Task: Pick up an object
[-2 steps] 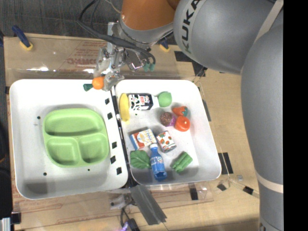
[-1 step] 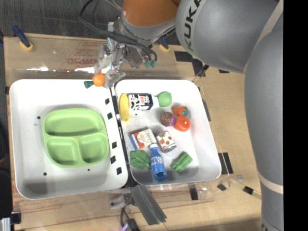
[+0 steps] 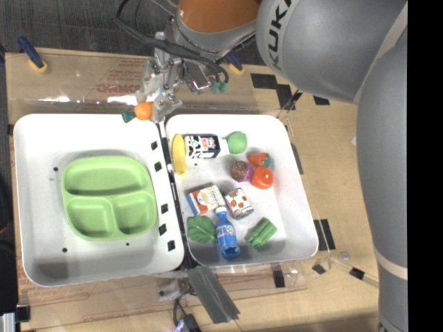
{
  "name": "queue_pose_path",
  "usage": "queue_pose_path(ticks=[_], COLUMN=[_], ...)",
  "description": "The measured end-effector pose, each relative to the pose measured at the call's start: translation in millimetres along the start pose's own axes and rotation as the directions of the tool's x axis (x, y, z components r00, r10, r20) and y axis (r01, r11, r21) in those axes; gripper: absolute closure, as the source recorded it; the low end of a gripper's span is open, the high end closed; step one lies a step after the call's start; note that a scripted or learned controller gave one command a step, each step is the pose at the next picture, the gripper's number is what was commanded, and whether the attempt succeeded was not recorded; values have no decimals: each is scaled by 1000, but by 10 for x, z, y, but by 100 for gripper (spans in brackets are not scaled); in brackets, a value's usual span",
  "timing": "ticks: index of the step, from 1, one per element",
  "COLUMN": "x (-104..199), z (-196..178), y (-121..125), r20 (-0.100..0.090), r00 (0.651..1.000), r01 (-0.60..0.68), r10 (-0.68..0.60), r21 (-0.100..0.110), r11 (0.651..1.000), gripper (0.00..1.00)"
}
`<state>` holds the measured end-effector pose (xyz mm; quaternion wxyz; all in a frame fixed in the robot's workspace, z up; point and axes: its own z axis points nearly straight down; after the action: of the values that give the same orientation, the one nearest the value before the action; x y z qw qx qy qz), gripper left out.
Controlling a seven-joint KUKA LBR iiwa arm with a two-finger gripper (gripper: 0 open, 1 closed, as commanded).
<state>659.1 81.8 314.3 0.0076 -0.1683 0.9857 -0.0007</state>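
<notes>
The claw [image 3: 158, 102] hangs above the far rim where the two white bins meet, a small orange carrot [image 3: 140, 111] with a green top clamped at its tip, clear of both bins. In the left bin [image 3: 34, 185] lies a green divided tray [image 3: 108, 196]. The right bin [image 3: 294, 206] holds a banana [image 3: 178, 153], a milk carton [image 3: 202, 146], a green apple [image 3: 237, 142], a tomato [image 3: 262, 178], two juice cartons, a blue bottle [image 3: 225, 235] and leafy greens, all on the worktop [image 3: 332, 206]

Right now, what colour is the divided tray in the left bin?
Light green; the divided tray shows best in the camera view.
</notes>
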Motion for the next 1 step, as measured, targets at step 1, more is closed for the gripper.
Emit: queue_pose_path(ticks=[1], x=[-13], z=[-112], y=[-2], r20=[6], r00=[1000], r01=[1], r10=[-1], r21=[2], r11=[1000], gripper=[100])
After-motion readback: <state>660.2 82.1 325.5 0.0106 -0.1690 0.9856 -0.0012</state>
